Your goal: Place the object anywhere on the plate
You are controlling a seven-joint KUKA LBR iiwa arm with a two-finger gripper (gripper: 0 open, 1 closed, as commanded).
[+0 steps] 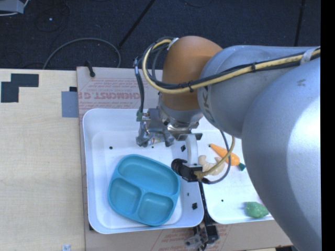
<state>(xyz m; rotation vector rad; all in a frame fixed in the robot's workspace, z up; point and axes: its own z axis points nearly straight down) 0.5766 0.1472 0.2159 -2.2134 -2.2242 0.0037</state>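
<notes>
gripper low over left bin, just beyond blue plate; grip state cannot be told | orange carrot and green lump lie in right bin, likely pickup stock | placing not yet done

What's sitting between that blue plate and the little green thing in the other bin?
Nothing loose. In the camera view, only bare white floor and the bins' adjoining walls separate the blue plate from the green thing.
</notes>
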